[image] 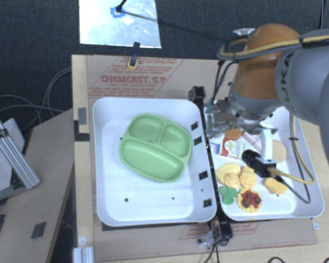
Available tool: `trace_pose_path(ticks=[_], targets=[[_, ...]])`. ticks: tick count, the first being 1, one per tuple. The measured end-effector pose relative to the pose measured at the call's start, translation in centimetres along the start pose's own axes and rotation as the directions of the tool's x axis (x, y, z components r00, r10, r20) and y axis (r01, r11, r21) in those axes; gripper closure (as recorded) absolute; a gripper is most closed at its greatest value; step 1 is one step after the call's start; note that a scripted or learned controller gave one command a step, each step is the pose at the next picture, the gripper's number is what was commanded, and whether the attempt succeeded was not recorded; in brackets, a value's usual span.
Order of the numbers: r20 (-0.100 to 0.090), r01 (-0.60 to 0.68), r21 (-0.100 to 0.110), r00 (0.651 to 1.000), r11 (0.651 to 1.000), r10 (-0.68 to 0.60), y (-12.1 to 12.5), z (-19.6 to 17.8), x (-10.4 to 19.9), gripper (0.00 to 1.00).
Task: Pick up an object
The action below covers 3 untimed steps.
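Though gripper (230, 126) grip state indiscernible, small colourful toy foods (244, 179) heaped in right bin (312, 201).

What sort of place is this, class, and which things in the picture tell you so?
Probably a robotics lab: a grey arm reaches over two white bins, one holding a green divided plate, the other toy food, with loose cables around.

Two shallow white bins sit side by side on the bench (55, 147); the left bin (112, 201) holds a green divided plate (156, 147), lying flat near its middle; the right bin (304, 204) holds a cluster of small toy foods: a yellow corn cob (247, 176), a yellow rounded piece (228, 173), a green piece (227, 194), a red-and-yellow piece (250, 200), a pale disc (278, 151); the grey arm (312, 81) with its orange band (266, 59) hangs over the right bin's far end; the tool (230, 126) sits low among the items there.
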<state>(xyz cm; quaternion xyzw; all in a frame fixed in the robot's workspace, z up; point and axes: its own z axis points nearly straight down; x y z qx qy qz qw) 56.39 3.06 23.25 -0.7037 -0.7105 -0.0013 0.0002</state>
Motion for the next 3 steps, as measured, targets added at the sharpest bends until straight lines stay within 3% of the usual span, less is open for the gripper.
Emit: trace_pose_path(ticks=[1,3], targets=[[0.000,-0.001,0.002,1.000,1.000,0.001,-1.0,0.0,3.8,1.00],[0.003,-0.003,0.001,1.000,1.000,0.003,0.4,1.1,4.2,1.00]])
